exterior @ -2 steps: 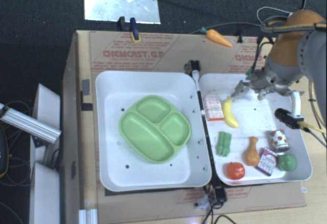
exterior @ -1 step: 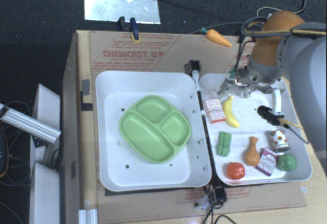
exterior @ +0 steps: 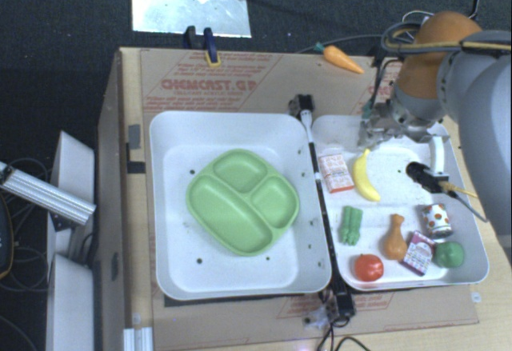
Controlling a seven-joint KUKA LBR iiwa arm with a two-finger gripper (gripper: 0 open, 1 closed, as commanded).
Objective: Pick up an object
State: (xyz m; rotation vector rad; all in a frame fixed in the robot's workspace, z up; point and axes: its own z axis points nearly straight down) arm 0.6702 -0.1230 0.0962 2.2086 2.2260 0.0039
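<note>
Two white bins side by side on the bench: left bin point(exterior: 172, 181) holding a green divided plate point(exterior: 242, 199), laid flat near the middle, perhaps just stored there or meant to receive things. Right bin point(exterior: 478, 261) crowded with small items, probably scattered on purpose to give the program many choices. Along its left side, a small carton point(exterior: 335, 170), then a banana point(exterior: 366, 176) lying on its side just beside the carton. Further toward the front, a green piece point(exterior: 350, 225), a tomato point(exterior: 368, 267), a brown drumstick-like toy point(exterior: 393, 237), a small can point(exterior: 437, 220), a purple packet point(exterior: 418, 253) and a green ball point(exterior: 450, 253), packed near one another. A carrot point(exterior: 343, 59) outside the bins, on the bench behind them. Gripper point(exterior: 374, 132) lowered at the back corner of the right bin, reaching from the right, wrist pointing down. Cannot tell if the fingers are apart or together; too small and partly hidden by the wrist. Nothing seen held. Nearest candidate: the banana, just in front of the gripper, top end close but apparently not touching. Likely still at the approach step, nothing lifted yet.
</note>
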